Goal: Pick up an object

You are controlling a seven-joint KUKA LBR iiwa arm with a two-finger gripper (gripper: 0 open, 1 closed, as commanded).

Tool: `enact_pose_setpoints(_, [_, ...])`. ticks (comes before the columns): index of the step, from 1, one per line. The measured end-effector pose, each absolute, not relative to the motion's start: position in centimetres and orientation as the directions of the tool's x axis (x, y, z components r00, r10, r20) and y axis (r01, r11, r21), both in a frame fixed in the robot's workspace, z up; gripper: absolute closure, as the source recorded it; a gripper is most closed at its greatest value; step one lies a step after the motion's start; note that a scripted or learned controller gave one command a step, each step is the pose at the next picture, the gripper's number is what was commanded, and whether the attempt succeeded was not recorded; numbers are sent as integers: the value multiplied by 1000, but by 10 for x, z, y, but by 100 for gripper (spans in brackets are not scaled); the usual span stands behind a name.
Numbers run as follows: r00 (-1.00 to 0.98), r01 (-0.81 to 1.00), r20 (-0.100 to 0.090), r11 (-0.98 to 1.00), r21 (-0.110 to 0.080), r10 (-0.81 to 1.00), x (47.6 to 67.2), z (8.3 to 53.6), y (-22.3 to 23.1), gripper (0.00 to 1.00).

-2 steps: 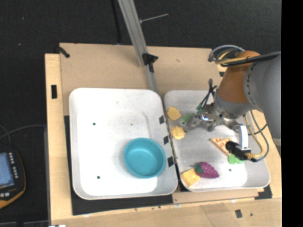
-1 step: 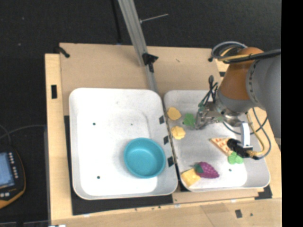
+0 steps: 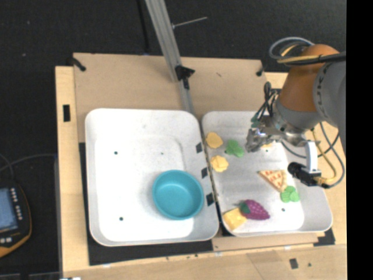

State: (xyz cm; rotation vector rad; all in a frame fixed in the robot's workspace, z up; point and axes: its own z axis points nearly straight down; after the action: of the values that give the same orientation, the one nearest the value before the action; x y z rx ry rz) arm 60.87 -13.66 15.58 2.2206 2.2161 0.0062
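One green toy (image 3: pixel 235 149) lies just left of the gripper (image 3: pixel 254 142), whose state I cannot tell.

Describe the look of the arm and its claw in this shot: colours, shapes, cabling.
The arm is a thick, rounded grey body with a wide orange band above the wrist. Black cables run down past the band toward the wrist, and a pale cable loops over the top. The claw is a small metallic grey piece. A white and black fitting hangs off the wrist's near side.

Gripper (image 3: pixel 254 140) low over right bin (image 3: pixel 315 214), beside green toy (image 3: pixel 235 149).
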Motion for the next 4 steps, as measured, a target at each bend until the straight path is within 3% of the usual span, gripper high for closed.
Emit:
enact_pose_setpoints(1, [-3, 1000, -1, 3, 3, 1000, 613, 215, -132, 100])
enact_pose_setpoints(2, [-4, 1000, 0, 4, 5, 1000, 614, 241, -133, 100])
enact_pose_setpoints(4, [-8, 1000, 3, 8, 2, 1000, 586, 248, -27, 100])
